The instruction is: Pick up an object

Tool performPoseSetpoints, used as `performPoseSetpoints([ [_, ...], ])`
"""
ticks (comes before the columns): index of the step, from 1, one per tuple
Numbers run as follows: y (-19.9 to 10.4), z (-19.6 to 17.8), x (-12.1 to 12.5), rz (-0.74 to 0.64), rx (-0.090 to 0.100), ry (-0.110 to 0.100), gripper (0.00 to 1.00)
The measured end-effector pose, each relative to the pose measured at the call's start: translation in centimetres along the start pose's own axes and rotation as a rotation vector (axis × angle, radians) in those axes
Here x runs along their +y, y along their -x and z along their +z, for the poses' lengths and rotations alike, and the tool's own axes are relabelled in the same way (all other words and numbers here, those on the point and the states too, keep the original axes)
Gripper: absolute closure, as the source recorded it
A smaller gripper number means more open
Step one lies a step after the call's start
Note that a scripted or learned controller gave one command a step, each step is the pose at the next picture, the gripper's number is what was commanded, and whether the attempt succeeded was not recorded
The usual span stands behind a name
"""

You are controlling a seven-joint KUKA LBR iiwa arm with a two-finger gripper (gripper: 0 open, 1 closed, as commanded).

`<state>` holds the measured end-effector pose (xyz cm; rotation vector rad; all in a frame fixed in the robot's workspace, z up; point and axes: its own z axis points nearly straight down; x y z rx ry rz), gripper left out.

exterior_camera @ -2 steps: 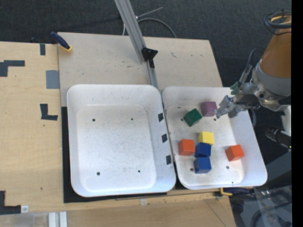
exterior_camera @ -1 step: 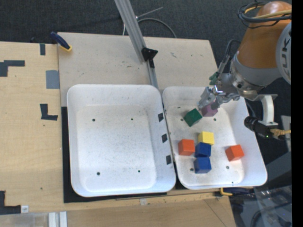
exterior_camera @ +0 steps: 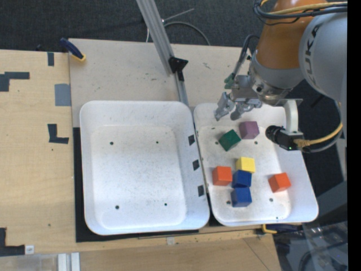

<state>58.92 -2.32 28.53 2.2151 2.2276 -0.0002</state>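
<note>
Camera view: in the right bin (exterior_camera: 302, 205), nearest sit two blue cubes (exterior_camera: 241, 187), flanked by orange cubes left (exterior_camera: 222, 175) and right (exterior_camera: 279, 182). Just beyond lies a yellow cube (exterior_camera: 246, 164), then a green cube (exterior_camera: 229, 140) and purple cube (exterior_camera: 249, 130). Farthest, the gripper (exterior_camera: 230, 112) hangs open, holding nothing, over the bin's far-left corner.

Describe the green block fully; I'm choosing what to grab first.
The green block is a small dark green cube with a matte look, turned at an angle to the bin's edges. It lies flat in the right bin, toward the far end, close beside the purple block, apart from the others. The claw is above it, holding nothing.
</note>
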Motion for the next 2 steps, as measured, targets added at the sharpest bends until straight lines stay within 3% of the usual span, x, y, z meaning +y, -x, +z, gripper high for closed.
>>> performPoseSetpoints([
  [2,-8.6,2.6,5.6,0.000,0.001,0.000,1.00],
])
